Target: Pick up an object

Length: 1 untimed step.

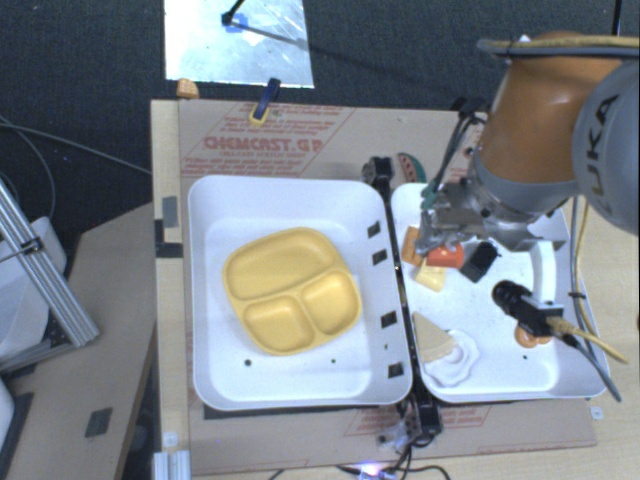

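On a pale wooden bench (pixel 110 268) lies a sheet of cardboard (pixel 300 133) with red lettering, and the two white bins rest side by side on it. Dark carpet (pixel 80 68) surrounds the bench, with a shiny silver sheet (pixel 240 28) on it beyond the far edge. An aluminium frame (pixel 40 278) stands at the left. A small blue-and-yellow item (pixel 265 103) sits on the cardboard's far edge.

A yellow divided tray (pixel 290 288) lies flat in the middle of the left bin (pixel 215 368). The right bin (pixel 500 363) holds the loose pieces. The arm (pixel 550 98) hangs over its far half and covers part of the floor there. The gripper (pixel 440 233) is low over the bin's left part, close to the wall shared with the other bin. Whether it is open or closed cannot be told.

A red piece (pixel 447 257) lies right at the gripper's tip; I cannot tell if it is gripped or only lying under it. An orange strip (pixel 410 245) is just beside it on the left, against the wall. A pale yellow block (pixel 430 276) touches the red piece on the near side, and a small black block (pixel 480 260) sits tilted just to the right. Nearer the front, well apart from the gripper, a tan wedge (pixel 432 336) rests against a crumpled white thing (pixel 455 360).
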### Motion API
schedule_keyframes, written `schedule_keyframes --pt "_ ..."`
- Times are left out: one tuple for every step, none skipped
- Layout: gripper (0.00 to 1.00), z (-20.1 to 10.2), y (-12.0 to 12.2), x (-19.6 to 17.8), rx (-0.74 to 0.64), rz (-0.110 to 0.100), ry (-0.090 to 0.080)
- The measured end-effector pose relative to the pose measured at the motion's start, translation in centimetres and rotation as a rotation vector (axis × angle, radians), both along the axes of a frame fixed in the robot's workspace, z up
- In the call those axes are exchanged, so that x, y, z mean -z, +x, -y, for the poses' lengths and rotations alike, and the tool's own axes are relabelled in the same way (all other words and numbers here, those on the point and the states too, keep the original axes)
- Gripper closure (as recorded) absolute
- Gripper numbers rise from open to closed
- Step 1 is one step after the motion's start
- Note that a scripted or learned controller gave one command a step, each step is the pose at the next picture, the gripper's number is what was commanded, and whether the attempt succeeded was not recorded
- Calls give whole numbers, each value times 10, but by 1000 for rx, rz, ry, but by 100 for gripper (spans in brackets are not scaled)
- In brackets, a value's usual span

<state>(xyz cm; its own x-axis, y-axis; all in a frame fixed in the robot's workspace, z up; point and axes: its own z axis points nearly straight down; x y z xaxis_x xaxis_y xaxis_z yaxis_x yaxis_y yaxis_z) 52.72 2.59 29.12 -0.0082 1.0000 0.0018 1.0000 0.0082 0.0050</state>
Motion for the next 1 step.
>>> schedule_keyframes --pt "100 -27 -41 -35 0 -1 1"
